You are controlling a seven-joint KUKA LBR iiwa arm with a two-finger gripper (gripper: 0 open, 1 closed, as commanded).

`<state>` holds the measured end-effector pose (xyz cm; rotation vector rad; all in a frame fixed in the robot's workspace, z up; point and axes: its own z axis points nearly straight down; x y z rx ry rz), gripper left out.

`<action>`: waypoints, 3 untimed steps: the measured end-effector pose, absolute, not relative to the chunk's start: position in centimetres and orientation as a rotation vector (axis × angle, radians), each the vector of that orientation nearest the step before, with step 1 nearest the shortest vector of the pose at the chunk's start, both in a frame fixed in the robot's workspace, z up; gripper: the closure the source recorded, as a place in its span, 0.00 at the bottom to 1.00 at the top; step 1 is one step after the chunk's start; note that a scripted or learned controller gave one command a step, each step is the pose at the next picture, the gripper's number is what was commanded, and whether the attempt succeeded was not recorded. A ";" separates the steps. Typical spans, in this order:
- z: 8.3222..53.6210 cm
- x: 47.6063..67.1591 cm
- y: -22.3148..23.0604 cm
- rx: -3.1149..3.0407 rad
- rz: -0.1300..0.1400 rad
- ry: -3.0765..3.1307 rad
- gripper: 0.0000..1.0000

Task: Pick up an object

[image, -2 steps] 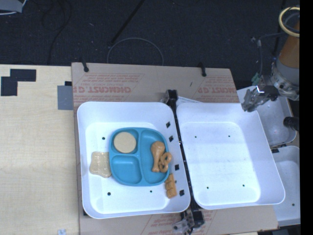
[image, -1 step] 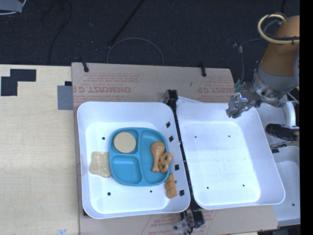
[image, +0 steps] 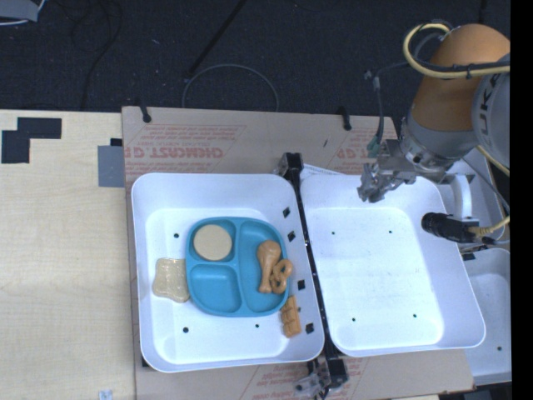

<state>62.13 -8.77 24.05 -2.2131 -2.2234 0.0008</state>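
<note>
Camera view: blue divided plate [image: 218,294] in left bin [image: 158,340] holds round tan cookie [image: 212,242], tan drumstick [image: 269,262] (pretzel-like piece beside); gripper [image: 375,190] over right bin's [image: 450,327] far edge, nothing seen between its fingers.

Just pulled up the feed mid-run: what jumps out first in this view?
The bright blue tray in the left bin stands out, holding a round cracker in one compartment and a pretzel-like piece in another. A pale biscuit lies beside the tray on its left, and another snack piece sits off its lower right corner. The gripper hangs over the far edge of the right bin, well away from all of them.
</note>
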 end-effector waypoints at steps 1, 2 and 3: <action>22.6 61.3 -3.7 -2.213 0.003 -2.222 1.00; 23.4 61.1 1.3 -2.215 0.001 -2.224 1.00; 23.8 60.7 6.5 -2.215 0.001 -2.225 1.00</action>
